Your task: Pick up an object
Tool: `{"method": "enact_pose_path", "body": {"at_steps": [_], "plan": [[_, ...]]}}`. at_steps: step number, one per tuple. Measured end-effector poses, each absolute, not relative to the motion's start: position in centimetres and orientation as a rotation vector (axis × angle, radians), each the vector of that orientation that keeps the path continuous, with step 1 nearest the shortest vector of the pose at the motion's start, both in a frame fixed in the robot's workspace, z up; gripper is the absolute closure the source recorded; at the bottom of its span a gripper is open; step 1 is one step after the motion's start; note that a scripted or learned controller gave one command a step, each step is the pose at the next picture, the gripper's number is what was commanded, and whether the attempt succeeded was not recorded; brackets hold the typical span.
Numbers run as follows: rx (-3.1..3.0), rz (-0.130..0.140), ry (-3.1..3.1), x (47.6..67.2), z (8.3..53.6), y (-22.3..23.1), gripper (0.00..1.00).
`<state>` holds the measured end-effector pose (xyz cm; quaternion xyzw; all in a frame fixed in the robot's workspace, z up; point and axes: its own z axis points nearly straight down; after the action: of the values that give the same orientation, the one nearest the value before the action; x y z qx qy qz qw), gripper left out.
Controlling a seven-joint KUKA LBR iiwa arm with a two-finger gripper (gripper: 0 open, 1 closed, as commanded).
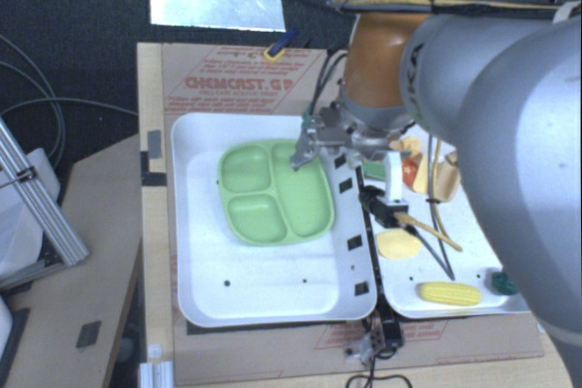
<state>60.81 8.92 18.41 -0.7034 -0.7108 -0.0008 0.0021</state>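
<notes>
Item: green divided tray (273,194), lying flat in the left bin (195,286). We are seeing the end effector (305,152) hanging over the tray's upper right rim; whether it is open or closed, we cannot tell. We are judging this the approach step. Next, we are expecting a descent onto the rim. Right bin (473,309): corn cob (448,293), yellow disc (398,244).

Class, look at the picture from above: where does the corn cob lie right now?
The corn cob lies in the right bin, near its front edge, just below the yellow disc and left of a small green thing.
</notes>
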Motion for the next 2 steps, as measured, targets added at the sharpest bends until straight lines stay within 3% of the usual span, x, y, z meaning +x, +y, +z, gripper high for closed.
{"method": "enact_pose_path", "body": {"at_steps": [1, 2], "plan": [[-2.226, 0.001, -2.22, 61.3, 18.5, 3.7, 0.0], [-2.219, -0.004, -2.228, 61.4, 19.6, 4.0, 1.0]]}}
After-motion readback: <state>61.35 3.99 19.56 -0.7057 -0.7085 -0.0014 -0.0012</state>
